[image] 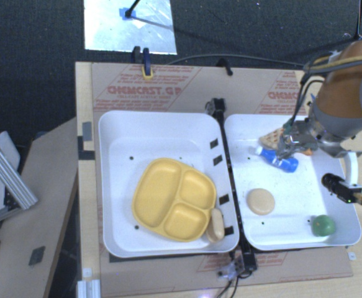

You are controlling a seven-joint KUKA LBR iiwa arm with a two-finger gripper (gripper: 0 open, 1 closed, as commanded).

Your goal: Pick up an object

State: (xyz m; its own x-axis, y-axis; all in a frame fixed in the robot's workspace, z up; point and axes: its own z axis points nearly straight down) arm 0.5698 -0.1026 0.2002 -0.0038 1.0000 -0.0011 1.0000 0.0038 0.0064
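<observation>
Where the claw point(287, 146) hangs, the blue object point(278, 159) lies directly beneath, long axis slanting toward the tan disc point(261, 201); claw opening unclear.

1 fixed camera above the bench point(168, 79), looking down aslant, both bins point(168, 129) framed

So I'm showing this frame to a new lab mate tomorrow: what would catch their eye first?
Probably the big yellow divided plate in the left bin, with a small tan piece against its lower right edge. Next, the grey-and-orange arm reaching over the right bin, its tool low over a blue object. A tan disc and green ball lie nearer the front.
</observation>
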